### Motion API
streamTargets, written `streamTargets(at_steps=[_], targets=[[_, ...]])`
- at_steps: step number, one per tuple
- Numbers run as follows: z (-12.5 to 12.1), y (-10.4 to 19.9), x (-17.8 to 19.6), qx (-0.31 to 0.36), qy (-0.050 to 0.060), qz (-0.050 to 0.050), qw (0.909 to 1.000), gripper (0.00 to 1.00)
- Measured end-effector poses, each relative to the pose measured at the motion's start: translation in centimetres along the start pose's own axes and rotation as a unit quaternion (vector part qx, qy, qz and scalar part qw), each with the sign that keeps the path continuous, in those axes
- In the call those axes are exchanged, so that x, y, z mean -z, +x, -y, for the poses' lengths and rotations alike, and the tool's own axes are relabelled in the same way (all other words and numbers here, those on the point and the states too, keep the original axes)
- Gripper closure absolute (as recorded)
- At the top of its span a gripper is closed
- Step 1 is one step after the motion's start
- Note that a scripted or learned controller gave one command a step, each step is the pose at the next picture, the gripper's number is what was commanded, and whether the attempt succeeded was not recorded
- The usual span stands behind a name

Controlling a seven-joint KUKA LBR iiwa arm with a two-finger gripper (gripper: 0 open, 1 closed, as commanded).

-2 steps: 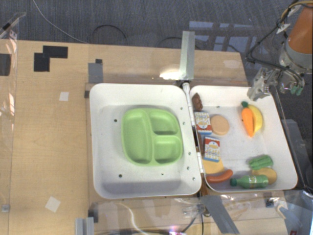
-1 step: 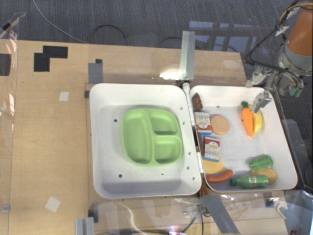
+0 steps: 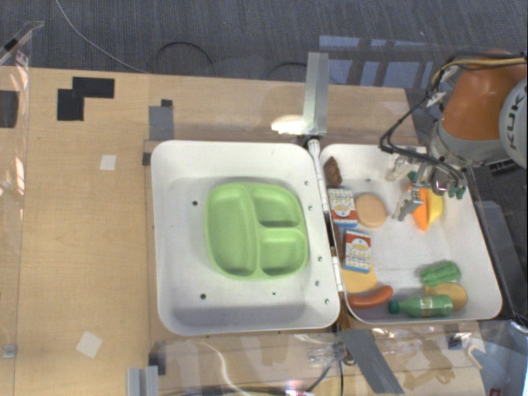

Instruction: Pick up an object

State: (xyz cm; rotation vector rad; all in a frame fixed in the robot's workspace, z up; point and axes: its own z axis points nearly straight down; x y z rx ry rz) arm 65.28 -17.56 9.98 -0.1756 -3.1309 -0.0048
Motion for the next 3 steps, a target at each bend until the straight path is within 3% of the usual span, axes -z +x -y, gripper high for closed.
streamTargets(at_steps=[1, 2, 3], targets=[[-1.6, 2.7, -1.2, 0.008, 0.002, 0.010, 0.9999, 0.00], [-0.1, 5.0, -1.1, 0.091, 0.002, 0.010, 0.9958, 0.00], [-0.2, 4.5, 0.4, 0.092, 0.003, 0.018, 0.9956, 1.00]])
